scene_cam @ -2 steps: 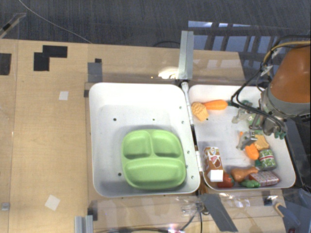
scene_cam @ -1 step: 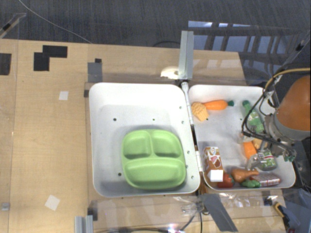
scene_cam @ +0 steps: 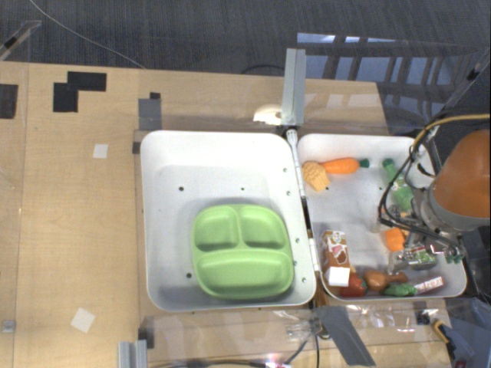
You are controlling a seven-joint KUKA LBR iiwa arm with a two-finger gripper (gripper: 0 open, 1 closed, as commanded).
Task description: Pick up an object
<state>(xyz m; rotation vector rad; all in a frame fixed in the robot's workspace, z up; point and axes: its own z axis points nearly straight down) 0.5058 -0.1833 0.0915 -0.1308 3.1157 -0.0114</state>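
The orange band of the arm rises closest to the lens, a big blurred dome at the right, so that is where the eye lands first. Then, working from the left: the wooden desk is bare but for some black marks and small pale tags. The left bin holds a green divided tray, three compartments, lying flat toward the front of the bin.

Across the divider, the right bin carries the pickable things. Near its back wall lies a tan lumpy piece, bread or a biscuit by the look of it, touching a toy carrot. Along the front wall sit a small carton, a red piece, a brown piece and a green piece, crowded together. A green object lies near the right side, partly behind cables.

The tool hangs low over the right part of this bin, just beside a small orange object. I cannot tell how it is set; cables and metal hide that.

My guess is that the step in hand is the descent onto a target, probably the orange object. Nothing visibly sits in the grip. The next move calls for lining up squarely over one item, clear of the bin wall and the neighbours.
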